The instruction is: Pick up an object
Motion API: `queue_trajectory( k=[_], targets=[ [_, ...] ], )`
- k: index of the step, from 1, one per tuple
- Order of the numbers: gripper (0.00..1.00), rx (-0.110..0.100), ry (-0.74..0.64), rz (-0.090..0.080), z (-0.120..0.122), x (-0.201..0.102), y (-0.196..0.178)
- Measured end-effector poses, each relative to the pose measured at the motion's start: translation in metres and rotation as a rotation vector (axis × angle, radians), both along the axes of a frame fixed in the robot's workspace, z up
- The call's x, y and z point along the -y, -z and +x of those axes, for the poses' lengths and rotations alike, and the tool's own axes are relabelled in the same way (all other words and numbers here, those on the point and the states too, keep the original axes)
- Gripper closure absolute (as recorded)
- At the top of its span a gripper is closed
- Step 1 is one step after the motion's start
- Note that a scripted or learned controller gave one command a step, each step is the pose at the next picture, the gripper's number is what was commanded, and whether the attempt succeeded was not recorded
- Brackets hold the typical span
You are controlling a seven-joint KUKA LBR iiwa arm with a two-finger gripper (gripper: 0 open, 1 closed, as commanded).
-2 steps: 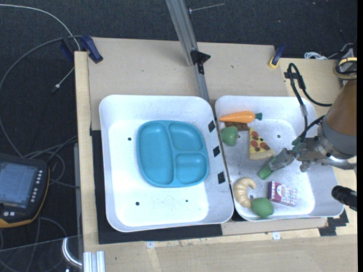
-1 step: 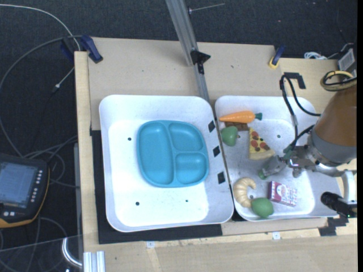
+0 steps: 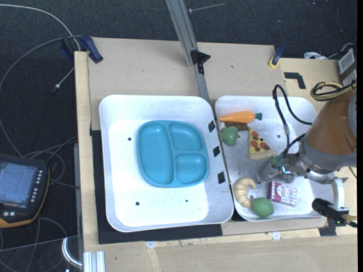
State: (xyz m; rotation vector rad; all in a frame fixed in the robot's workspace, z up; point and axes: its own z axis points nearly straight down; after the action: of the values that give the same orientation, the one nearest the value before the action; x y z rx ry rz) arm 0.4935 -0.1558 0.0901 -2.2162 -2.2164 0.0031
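White right bin (image 3: 295, 107), nearest edge first: green round fruit (image 3: 262, 207) touching a pale curved pastry (image 3: 244, 188), pink packet (image 3: 283, 194) just beside. Gripper (image 3: 273, 172) hangs directly above the packet; whether its fingers are parted, cannot tell. Farther back: pizza slice (image 3: 258, 144), green pepper (image 3: 229, 135), orange carrot (image 3: 238, 117). Left bin (image 3: 116, 152) holds a blue divided tray (image 3: 171, 152).

I see smooth, slightly glossy plastic in the blue divided plate (image 3: 172, 153) and both white bins (image 3: 116, 118), matt pale wood on the bench (image 3: 142, 67), dull brushed metal on the pole (image 3: 178, 13)
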Motion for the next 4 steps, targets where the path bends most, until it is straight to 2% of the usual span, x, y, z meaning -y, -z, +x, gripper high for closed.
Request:
queue_trajectory(
  k=[1,3,4],
  targets=[
    [1.00,0.007,-0.001,-0.002,0.002,0.000,-0.013],
    [1.00,0.013,-0.001,-0.006,0.009,0.008,-0.103],
    [1.00,0.013,-0.003,-0.005,0.016,-0.001,-0.154]
  ],
)
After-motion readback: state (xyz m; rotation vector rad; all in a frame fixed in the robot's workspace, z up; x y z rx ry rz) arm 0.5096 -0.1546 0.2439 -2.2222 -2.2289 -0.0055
